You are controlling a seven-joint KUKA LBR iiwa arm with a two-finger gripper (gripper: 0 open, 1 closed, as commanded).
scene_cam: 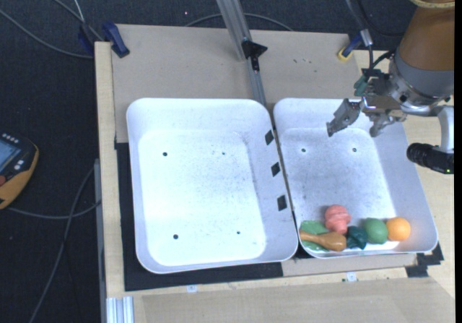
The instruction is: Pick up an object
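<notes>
Five small objects lie bunched along the near edge of the right bin (404, 184): a tan, drumstick-shaped piece (326, 240) nearest the front lip, a green leaf-like piece (312, 227) touching it at the near left corner, a pink ball (336, 217) just behind them, a green ball (375, 230) and an orange ball (398, 228) toward the near right corner. A dark teal scrap (356, 238) sits between the tan piece and the green ball. The gripper (359, 122) hangs above the far edge of the same bin, well apart from the cluster, its two fingers spread with nothing between them. Two white bins stand side by side on the bench; the left bin (144, 191) adjoins the right, three black clips (275, 168) marking the shared wall. A metal rail (229, 3) slants across the bench's far edge, and two blue clamps (114, 38) grip its far corners.
</notes>
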